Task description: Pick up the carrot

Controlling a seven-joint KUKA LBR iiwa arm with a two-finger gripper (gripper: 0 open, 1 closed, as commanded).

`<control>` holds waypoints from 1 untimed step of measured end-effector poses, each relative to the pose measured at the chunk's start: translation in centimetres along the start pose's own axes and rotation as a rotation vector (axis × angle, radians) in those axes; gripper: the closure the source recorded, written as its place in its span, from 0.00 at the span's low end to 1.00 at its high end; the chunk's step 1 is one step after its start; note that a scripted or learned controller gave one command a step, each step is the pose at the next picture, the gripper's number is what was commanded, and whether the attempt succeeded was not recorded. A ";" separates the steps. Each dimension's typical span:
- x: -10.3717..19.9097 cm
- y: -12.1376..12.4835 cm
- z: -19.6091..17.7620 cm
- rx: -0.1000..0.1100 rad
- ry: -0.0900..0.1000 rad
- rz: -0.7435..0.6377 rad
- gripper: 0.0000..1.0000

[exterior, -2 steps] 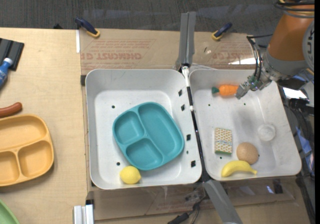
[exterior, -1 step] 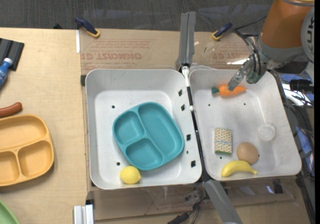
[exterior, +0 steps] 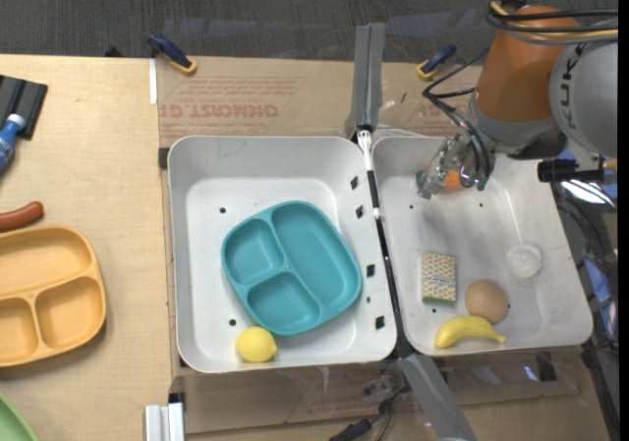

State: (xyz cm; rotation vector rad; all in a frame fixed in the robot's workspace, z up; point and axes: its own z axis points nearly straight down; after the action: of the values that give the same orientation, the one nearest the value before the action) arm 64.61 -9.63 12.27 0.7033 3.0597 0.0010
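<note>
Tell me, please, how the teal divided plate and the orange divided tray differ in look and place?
The teal divided plate lies tilted inside the left white bin; the orange divided tray sits outside it on the wooden bench. The plate shows whole, while the tray is cut off by the picture's left edge. A yellow lemon lies by the plate; a sausage lies above the tray. Both have three compartments.
</note>
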 end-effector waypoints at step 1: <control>-0.5 -2.0 -8.5 0.000 -0.003 0.422 1.00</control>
State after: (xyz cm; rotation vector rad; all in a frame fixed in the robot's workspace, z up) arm 64.12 -11.65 20.75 1.3275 2.8418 0.0008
